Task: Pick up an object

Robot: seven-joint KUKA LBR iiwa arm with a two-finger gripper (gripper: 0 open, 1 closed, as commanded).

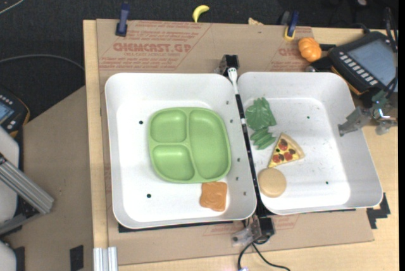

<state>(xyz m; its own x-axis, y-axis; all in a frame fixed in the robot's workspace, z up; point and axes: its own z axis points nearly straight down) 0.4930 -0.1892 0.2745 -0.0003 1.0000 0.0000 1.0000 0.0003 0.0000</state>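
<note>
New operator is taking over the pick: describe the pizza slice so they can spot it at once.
Look in the right-hand white bin, near its left wall. The pizza slice lies below the green leafy toy and just above the round tan cookie. It alone is a yellow wedge with red dots.

Tool (349,125) at the view's right side, low, pointing left

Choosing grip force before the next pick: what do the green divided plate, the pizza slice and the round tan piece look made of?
Green divided plate: looks like moulded plastic, matte, one even colour with rounded compartment edges. Pizza slice: probably toy plastic or rubber, with flat painted-looking toppings. Round tan piece: smooth, matte, likely toy plastic; foam cannot be ruled out.
</note>
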